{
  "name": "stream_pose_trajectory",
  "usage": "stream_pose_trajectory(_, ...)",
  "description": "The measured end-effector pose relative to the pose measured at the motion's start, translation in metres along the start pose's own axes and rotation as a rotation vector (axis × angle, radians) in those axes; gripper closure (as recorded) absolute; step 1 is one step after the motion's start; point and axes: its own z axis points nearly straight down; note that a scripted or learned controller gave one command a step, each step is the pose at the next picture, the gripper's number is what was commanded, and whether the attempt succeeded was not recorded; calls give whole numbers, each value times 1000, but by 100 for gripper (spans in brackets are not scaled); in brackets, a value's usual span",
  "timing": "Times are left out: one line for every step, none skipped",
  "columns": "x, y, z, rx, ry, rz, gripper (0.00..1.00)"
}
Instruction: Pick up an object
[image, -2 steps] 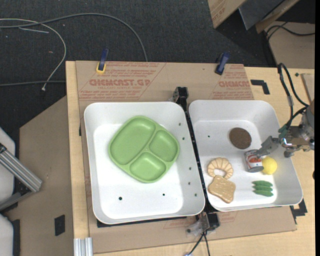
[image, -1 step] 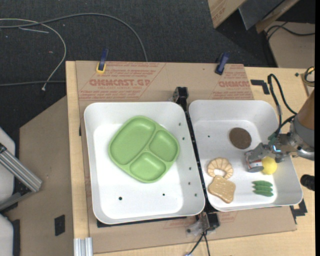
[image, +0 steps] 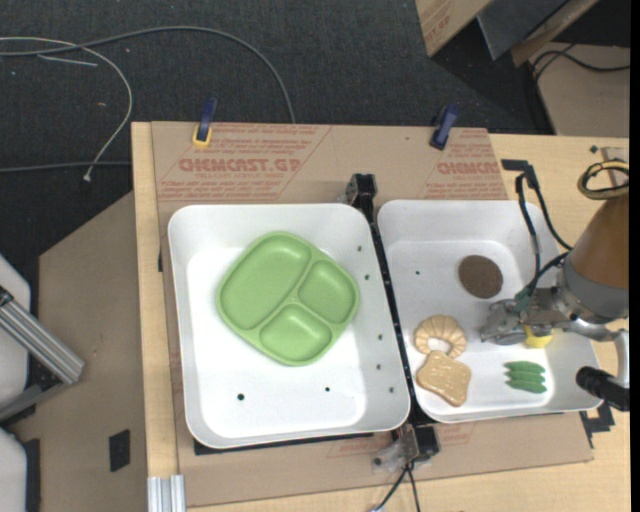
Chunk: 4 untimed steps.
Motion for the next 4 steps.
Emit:
stream_pose_trajectory(2, 5, -2, -12, -1, -3, 0)
stream_pose_trajectory(-1, 5, -11, -13, -7, 0, 100)
stream_pose_trajectory(-4, -3, -58, 2, -4, 2, 100)
stream_pose_trajectory(-15, -1, -111, 0, -5, 2, 100)
